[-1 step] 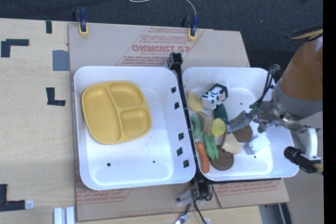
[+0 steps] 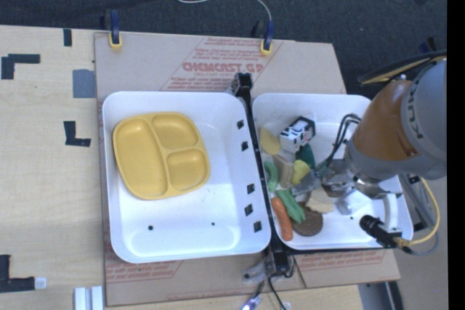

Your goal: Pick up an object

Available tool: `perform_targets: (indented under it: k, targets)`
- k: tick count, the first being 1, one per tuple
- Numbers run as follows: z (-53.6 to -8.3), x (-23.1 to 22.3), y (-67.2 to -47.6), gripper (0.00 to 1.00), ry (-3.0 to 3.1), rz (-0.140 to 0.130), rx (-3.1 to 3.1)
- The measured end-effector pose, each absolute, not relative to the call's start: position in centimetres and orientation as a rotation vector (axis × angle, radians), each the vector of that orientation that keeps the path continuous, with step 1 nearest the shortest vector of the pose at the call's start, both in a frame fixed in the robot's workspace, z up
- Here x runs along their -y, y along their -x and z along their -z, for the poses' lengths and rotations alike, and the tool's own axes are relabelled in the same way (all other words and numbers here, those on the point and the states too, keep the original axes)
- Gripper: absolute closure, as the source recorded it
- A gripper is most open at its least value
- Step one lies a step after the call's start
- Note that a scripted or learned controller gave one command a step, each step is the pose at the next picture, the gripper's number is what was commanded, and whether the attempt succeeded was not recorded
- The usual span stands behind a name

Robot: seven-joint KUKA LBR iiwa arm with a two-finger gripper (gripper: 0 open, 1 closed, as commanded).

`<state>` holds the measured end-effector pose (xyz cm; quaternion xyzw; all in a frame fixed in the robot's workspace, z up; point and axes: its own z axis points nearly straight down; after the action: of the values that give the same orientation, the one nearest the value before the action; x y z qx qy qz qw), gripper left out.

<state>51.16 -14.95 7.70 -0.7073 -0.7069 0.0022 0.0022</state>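
Toys [image 2: 292, 178] heaped in the right bin [image 2: 330, 104] partly hide the end effector [image 2: 328, 189], its state unreadable.

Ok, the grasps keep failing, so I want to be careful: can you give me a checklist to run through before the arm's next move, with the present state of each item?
1. Objects to pick lie in the right bin: ok, a pile sits along its left side, including an orange carrot, a black-and-white die and a brown disc.
2. Gripper is over that pile: ok, it sits at the pile's right edge.
3. Something between the fingers: cannot tell, the wrist hides them.
4. Fingers open or shut: cannot tell.
5. Yellow divided plate is out of the way: ok, it lies in the left bin, apart from the arm.
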Motion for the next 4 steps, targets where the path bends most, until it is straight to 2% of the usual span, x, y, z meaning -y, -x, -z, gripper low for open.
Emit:
perform_targets:
  k: [1, 2, 3, 4]
  targets:
    - [-8.4, 13.1, -59.1, 0.00, 2.219, 0.001, 2.230]
    - [-18.7, 7.9, -67.4, 0.00, 2.215, 0.009, 2.236]
    - [-15.2, 10.0, -66.7, 0.00, 2.217, -0.010, 2.218]
    - [-31.4, 4.1, -67.2, 0.00, 2.217, 0.013, 2.237]
